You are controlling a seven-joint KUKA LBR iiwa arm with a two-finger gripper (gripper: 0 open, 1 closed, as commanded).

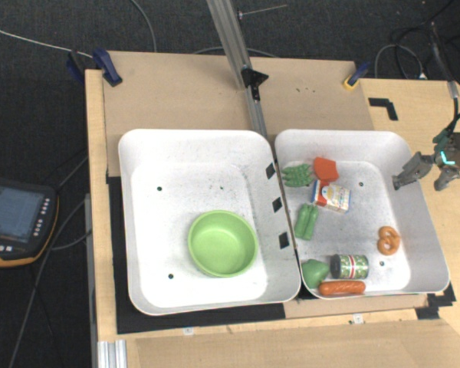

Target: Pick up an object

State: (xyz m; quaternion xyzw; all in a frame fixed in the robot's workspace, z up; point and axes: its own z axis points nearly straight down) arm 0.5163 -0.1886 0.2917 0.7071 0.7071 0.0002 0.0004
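**Robot tool open at the right rim of a bin of small toys**

A wooden tabletop (184, 75) seen from above carries two shallow white bins side by side. The left bin (138, 159) holds one thing: a light green bowl (223, 243), sitting upright toward the bin's 5 o'clock corner.

The right bin (368, 146) holds a scatter of small items. Near its 10 o'clock corner lies a dark green leafy toy (296, 175), with a red-orange block (325, 168) just beside it at 3 o'clock. Below the block a small white carton (332, 197) lies on its side. A green pickle-like toy (306, 221) lies at the carton's 7 o'clock, close to the wall between the bins. A small brown pretzel (388, 240) sits alone toward the bin's 4 o'clock side. Along the bin's 6 o'clock edge sit a green rounded toy (315, 271), a green-labelled can (349, 266) on its side just beside it, and an orange sausage-like toy (342, 287) touching the can from below.

The tool (428, 173) hovers at 3 o'clock of the right bin, over its rim. Its two fingers are spread apart with nothing between them. It is well apart from every item; the pretzel is the nearest.
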